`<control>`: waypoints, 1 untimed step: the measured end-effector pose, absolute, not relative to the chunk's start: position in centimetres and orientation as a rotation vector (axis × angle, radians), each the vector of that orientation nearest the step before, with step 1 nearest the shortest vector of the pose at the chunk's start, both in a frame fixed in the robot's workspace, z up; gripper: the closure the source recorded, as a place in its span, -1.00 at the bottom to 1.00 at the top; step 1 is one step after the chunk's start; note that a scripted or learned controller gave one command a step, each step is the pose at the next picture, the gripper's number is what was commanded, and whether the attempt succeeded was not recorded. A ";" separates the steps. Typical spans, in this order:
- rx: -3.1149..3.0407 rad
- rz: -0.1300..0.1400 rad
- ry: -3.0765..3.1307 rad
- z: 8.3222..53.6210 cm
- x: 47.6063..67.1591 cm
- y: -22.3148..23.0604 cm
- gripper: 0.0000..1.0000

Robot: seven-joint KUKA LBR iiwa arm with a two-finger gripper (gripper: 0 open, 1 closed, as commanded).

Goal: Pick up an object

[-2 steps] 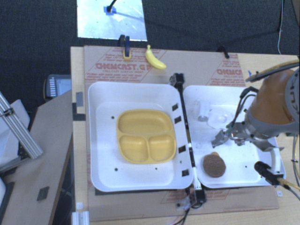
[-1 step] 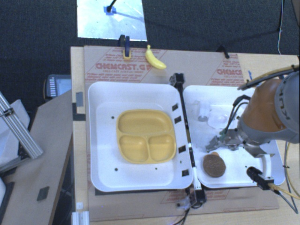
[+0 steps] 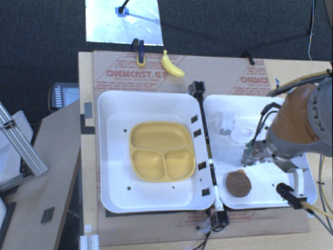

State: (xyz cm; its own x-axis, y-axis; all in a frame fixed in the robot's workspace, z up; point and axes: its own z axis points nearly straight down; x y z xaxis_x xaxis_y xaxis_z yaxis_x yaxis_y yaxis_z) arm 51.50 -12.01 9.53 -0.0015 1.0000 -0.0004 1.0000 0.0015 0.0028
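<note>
A round brown cookie-like disc [image 3: 238,183] lies flat near the front edge of the right bin [image 3: 218,113]. A clear plastic cup or lid [image 3: 235,130] rests further back in the same bin, hard to make out against the white. My gripper [image 3: 251,155] hangs low over the right bin, just up and to the right of the brown disc and below the clear item. The grey and orange arm [image 3: 296,121] covers the bin's right side.
The left bin [image 3: 112,150] holds a yellow divided tray [image 3: 159,151]. A yellow banana [image 3: 171,66] lies on the cardboard behind the bins, beside a yellow and black clamp [image 3: 139,52]. Black clips [image 3: 200,139] line the divider between the bins.
</note>
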 end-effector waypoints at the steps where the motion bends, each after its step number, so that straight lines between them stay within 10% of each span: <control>1: 2.214 0.005 2.221 15.1 52.3 -12.9 1.00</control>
